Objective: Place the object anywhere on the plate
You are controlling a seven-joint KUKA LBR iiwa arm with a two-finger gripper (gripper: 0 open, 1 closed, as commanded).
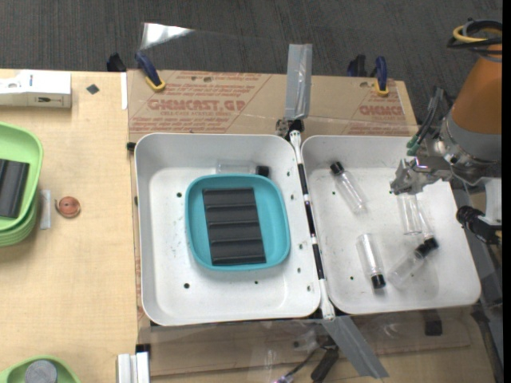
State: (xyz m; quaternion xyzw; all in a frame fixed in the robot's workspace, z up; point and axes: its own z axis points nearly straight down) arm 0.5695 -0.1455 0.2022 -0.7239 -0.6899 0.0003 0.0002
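gripper (pixel 405 178) over the right bin, clear vials loose on the bin floor, teal plate in the left bin.

the grey arm with the orange band (pixel 477 106) reaches in from the right and the gripper sits above the right shallow white bin (pixel 335 294), near its far right part; finger state can't be told, and no vial can be made out between the fingers. a clear plastic vial (pixel 412 214) lies just below the gripper. three more clear vials with black caps lie apart in the same bin: one upper left (pixel 348 186), one lower middle (pixel 370 260), one lower right (pixel 415 259). the teal square plate (pixel 196 206) sits in the left white bin (pixel 160 278), carrying a black ribbed rectangular insert (pixel 233 225).
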